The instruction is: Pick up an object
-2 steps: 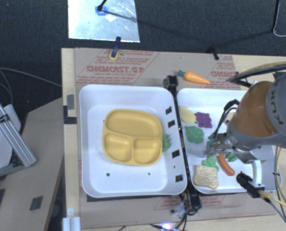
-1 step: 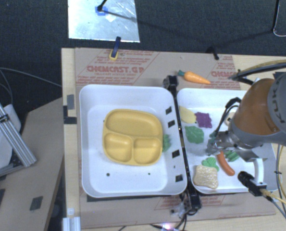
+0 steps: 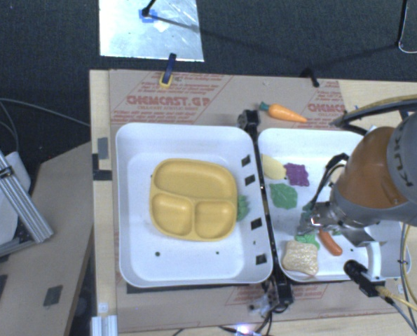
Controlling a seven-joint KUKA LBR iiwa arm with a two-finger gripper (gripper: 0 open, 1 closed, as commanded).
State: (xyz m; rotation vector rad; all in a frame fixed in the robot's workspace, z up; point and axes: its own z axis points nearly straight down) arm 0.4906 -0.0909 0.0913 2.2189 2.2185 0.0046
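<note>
The arm (image 3: 387,170) is running off the right edge, its bulk covering much of the right bin (image 3: 313,137). The gripper (image 3: 312,224) is showing too small to tell how its fingers stand. A green item (image 3: 242,205) is peeking from behind the yellow tray (image 3: 193,198) — mostly hidden. An orange piece (image 3: 330,243) is lying partly under the wrist — its shape unclear.

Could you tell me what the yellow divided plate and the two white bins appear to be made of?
The yellow divided plate looks like moulded plastic with a matte finish: uniform colour, soft rounded compartment edges. The left white bin and the right white bin look like thin formed plastic, smooth and slightly glossy, with rounded corners; the view cannot confirm it.
</note>
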